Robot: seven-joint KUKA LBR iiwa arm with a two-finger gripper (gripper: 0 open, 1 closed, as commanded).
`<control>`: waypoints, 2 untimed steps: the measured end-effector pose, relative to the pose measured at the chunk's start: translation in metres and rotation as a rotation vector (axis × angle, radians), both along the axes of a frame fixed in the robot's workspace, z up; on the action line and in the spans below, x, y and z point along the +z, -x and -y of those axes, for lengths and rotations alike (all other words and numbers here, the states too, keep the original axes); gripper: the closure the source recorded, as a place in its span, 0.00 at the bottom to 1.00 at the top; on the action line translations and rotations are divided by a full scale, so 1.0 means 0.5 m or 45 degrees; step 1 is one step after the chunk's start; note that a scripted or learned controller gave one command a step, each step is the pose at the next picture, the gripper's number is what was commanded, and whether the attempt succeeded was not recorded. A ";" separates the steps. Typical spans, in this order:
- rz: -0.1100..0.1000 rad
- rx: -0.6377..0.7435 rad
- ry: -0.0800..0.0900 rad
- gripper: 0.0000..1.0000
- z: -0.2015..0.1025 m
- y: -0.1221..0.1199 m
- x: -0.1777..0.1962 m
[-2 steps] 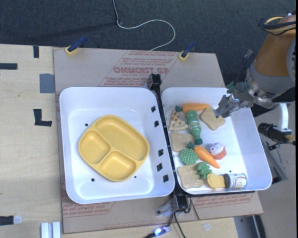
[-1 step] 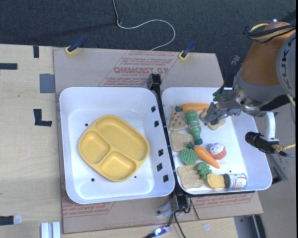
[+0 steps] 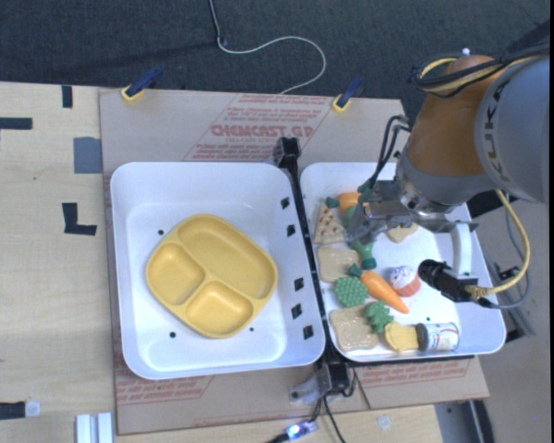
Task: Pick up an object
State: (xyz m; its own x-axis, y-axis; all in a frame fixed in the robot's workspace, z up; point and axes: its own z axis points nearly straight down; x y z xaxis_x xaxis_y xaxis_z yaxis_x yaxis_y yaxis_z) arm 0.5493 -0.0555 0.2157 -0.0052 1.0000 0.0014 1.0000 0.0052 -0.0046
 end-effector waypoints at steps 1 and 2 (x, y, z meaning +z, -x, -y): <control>0.004 0.002 0.000 1.00 -0.094 0.022 0.037; 0.003 -0.004 0.002 1.00 -0.090 0.018 0.036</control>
